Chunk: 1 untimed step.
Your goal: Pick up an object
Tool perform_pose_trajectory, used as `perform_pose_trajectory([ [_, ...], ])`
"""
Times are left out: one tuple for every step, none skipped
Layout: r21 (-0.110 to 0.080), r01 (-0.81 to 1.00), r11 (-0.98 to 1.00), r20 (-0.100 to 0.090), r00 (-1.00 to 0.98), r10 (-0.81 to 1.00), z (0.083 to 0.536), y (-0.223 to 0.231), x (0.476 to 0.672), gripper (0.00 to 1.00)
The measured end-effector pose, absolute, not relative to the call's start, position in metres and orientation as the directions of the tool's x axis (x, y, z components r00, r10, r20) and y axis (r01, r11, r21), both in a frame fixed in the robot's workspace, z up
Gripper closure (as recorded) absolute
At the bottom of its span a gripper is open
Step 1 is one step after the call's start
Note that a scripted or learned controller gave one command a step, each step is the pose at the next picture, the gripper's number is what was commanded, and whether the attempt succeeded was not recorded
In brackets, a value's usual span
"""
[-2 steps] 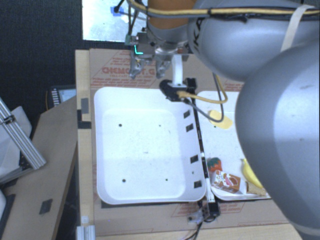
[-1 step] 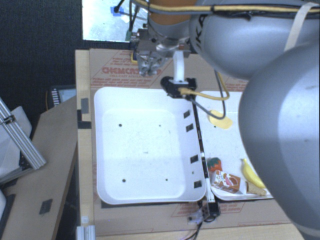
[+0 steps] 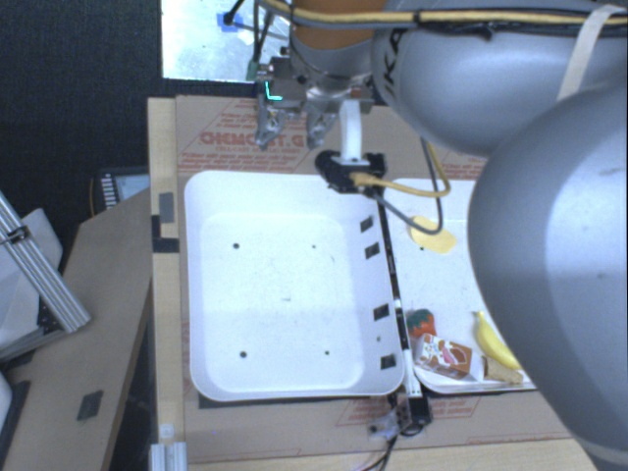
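- while the gripper is hanging spread and unladen beyond the left bin,
- banana and snack packet are lying in the right bin;
- descending here is risking an empty close.

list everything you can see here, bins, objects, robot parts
left bin: 1, white, centre of the bench
right bin: 1, white, beside the left bin, partly under the arm
banana: 1, yellow, near corner of the right bin
snack packet: 1, red and white, right bin, left of the banana
yellow flat piece: 1, far part of the right bin
cardboard sheet: 1, brown, under both bins
arm: 1, grey with orange band, right side
gripper: 1, grey, fingers apart, above the bins' far edge
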<state>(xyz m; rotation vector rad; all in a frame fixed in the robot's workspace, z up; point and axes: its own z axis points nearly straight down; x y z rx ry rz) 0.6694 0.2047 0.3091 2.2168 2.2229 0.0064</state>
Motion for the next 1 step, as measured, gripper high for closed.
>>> perform_pose_trajectory([
  [-0.007,1.000,-0.006,-0.004,0.006,1.000,0.2198,0.1264,0.6678,0.00],
])
